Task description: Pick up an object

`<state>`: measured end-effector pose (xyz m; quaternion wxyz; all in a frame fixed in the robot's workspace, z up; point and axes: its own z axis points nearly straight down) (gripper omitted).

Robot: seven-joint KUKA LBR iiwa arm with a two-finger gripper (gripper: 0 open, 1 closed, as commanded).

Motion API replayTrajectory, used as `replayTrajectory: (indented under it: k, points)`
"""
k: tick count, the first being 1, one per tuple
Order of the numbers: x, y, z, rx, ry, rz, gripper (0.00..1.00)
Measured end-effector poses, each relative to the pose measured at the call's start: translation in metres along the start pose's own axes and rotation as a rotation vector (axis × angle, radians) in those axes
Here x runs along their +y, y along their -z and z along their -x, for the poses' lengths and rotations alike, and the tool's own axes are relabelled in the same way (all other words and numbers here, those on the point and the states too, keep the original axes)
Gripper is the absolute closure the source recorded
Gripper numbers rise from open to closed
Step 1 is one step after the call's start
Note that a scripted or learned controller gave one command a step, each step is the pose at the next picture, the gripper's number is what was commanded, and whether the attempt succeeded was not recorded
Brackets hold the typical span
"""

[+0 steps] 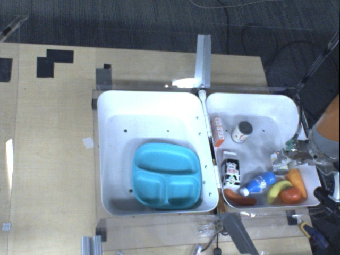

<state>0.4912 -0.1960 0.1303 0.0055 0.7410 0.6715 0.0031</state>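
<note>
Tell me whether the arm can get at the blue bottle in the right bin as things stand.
Probably yes. The pincer hovers over the right bin, just above the blue bottle, with nothing lying over it. The banana and carrot crowd its right end, so a clean grip may be awkward.

A single camera hangs above the bench (48,142) and looks down on it at a slant, far enough off to take in both white bins whole. The left bin (114,142) and the right bin (265,108) sit side by side in the middle and right of the picture. The far edge of the bench lies toward the top, with dark floor (106,9) beyond it; the near edge is cut off at the bottom. The arm (326,129) enters from the right edge.
</note>
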Motion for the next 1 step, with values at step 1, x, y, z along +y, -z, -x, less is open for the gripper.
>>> replayTrajectory:
  k: [1]
  points:
    - [0.0485, 0.0940, -0.0189, 0.001, -0.016, -0.007, 1.00]
